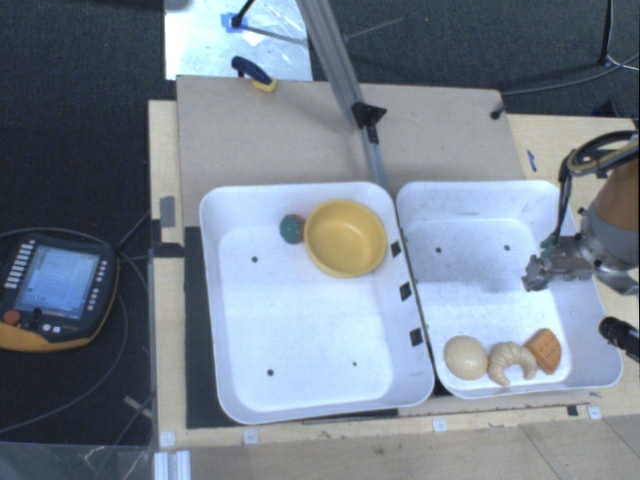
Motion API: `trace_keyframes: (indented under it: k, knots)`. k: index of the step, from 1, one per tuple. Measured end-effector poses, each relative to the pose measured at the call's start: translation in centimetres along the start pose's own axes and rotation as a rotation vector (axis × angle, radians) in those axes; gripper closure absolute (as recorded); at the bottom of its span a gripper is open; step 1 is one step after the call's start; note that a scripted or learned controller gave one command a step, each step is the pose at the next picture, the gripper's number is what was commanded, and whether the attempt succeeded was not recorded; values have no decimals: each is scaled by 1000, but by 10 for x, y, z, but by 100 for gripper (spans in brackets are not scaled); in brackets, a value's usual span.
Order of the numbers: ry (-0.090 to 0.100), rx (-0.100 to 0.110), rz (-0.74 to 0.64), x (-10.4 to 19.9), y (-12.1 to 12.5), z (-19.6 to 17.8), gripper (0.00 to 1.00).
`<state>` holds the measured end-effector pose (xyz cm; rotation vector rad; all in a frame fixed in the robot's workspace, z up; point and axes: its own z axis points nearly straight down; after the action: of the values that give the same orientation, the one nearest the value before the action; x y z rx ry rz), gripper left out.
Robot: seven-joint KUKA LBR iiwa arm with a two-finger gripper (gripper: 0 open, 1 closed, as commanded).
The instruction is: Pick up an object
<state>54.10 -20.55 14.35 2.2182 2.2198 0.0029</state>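
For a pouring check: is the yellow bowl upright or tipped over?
Upright. The yellow bowl in the left bin shows its open hollow facing up.

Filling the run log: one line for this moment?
gripper over right bin, nothing held | three food items at front | bowl, ball left bin

A single fixed camera looks down at a slant from above the bench point(330, 128), far enough back to take in both white bins: the left bin point(300, 368) and the right bin point(470, 238) side by side. The bench's far edge lies toward the top, with dark floor beyond. The arm point(610, 218) enters from the right edge.
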Motion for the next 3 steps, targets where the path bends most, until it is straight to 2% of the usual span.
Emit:
trace_keyframes:
  k: [1, 2, 3]
  knots:
    - [-1, -2, 0, -1, 7, -61, 100]
    - [0, -1, 0, -2, 8, -106, 100]
    - [2, 2, -4, 52, 0, -114, 100]
